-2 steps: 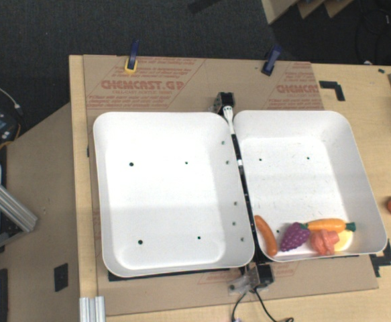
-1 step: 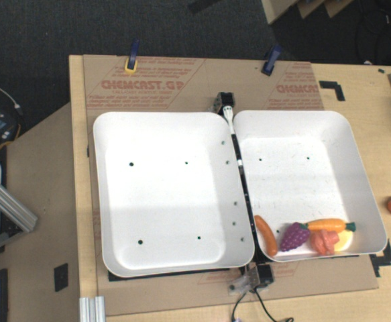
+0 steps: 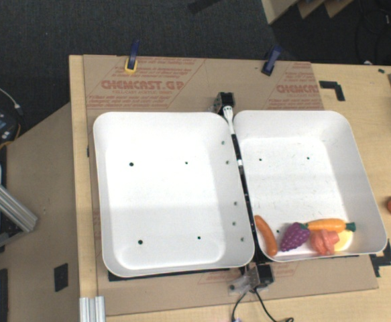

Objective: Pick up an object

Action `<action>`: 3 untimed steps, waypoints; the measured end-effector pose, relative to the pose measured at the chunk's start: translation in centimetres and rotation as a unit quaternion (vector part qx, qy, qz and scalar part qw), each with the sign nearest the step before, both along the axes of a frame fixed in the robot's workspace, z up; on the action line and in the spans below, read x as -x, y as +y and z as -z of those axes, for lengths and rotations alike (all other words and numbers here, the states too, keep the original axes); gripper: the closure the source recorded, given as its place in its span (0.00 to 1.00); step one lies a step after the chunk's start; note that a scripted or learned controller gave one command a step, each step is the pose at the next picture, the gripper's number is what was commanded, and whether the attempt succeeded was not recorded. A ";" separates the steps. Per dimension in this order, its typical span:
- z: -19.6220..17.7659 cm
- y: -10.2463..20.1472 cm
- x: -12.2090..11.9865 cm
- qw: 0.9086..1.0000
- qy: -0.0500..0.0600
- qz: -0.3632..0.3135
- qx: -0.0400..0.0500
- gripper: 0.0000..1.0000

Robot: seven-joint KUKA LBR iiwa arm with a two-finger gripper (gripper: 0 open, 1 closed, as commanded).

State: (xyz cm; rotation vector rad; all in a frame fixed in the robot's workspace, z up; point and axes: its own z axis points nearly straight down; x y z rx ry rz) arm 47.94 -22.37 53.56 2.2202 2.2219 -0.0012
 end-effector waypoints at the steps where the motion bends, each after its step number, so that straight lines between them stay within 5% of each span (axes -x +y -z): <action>1: 0.0 0.0 0.0 1.000 0.000 0.000 0.000 1.00; 3: 0.0 0.0 0.0 1.000 0.000 0.000 0.000 1.00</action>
